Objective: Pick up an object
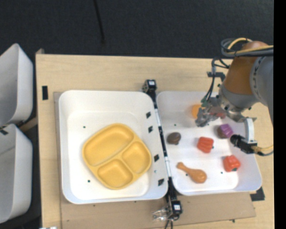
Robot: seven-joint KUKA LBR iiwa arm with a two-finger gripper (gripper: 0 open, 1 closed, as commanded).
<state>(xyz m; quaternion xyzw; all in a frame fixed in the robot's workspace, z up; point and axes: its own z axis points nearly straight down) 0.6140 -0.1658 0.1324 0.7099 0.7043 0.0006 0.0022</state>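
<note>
One orange piece (195, 111) just beside gripper (203, 119).

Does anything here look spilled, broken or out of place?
Nothing stands out. The yellow divided plate lies flat in the left bin. The toy foods, such as the drumstick and two red peppers, sit apart in the right bin, under the gripper.

The table (109, 73) was a pale, light-wood board, lying square under even, soft light with no hard shadows. Beyond its far edge spread a dark charcoal floor (148, 18), matte and faintly speckled, crossed by a thin dark line running at a slant. At the left, two white rounded plastic forms (7, 128) stood beside the table's edge.
</note>
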